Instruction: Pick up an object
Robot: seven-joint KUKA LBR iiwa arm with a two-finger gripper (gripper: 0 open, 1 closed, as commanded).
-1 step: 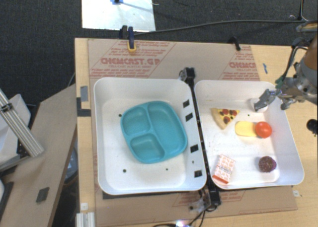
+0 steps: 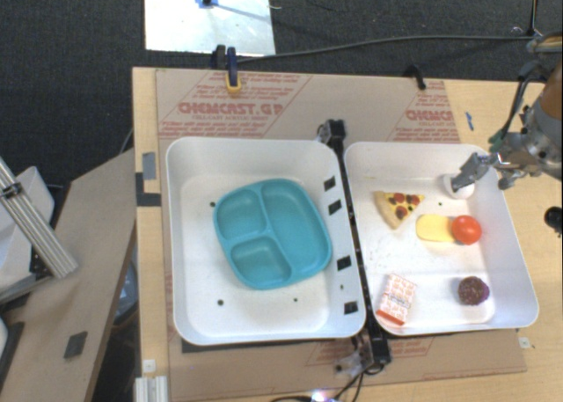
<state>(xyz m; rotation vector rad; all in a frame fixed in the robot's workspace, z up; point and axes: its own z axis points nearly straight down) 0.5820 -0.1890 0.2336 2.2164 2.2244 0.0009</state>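
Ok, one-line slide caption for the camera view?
Gripper over right bin near pizza slice; blue tray in left bin.

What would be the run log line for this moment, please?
pincer: over right bin, upper edge | grasp: none seen | nearest: pizza slice, tomato | left bin: teal tray

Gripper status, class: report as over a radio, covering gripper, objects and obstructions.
Gripper above right bin's far edge, holding nothing. Pizza slice, tomato, yellow piece untouched. Nothing in the way.
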